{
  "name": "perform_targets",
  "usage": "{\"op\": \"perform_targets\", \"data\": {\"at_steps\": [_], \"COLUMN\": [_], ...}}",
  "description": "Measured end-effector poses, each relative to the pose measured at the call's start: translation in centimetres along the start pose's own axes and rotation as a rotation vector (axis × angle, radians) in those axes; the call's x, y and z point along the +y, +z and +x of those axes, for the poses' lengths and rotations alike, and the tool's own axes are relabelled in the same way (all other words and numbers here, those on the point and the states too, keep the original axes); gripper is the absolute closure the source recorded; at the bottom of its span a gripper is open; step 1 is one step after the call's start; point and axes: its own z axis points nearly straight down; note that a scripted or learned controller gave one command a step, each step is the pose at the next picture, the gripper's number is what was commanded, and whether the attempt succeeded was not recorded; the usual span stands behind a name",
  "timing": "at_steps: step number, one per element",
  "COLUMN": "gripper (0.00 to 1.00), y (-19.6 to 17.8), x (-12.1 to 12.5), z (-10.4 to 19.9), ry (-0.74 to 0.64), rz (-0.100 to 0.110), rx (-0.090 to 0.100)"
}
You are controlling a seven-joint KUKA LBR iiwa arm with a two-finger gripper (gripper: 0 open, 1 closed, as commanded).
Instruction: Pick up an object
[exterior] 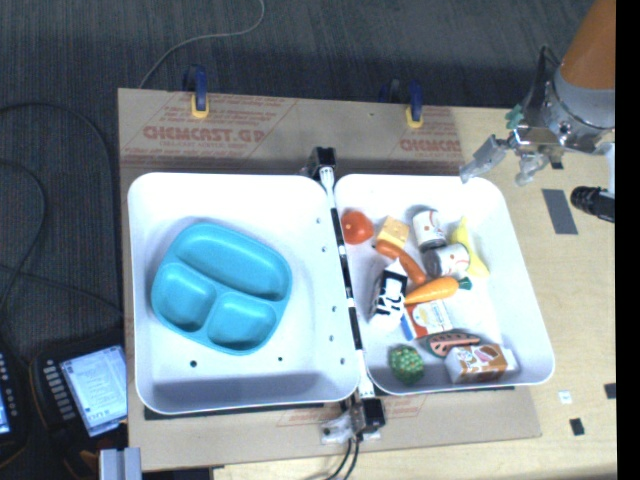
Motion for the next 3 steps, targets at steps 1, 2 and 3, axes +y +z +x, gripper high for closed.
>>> {"op": "perform_targets", "data": {"at_steps": [1,2,3], "gripper": [0.00,1.00,1.00], "y": [13.4,12.3,3.8], "x": [-1.2,-1.2,-4.2], "z": [3.6,3.5,9.6], "ry": [0.000,-0.001,-0.001], "rz": [0.003,0.000,0.000], "rx": [0.001,-0.001,0.000]}}
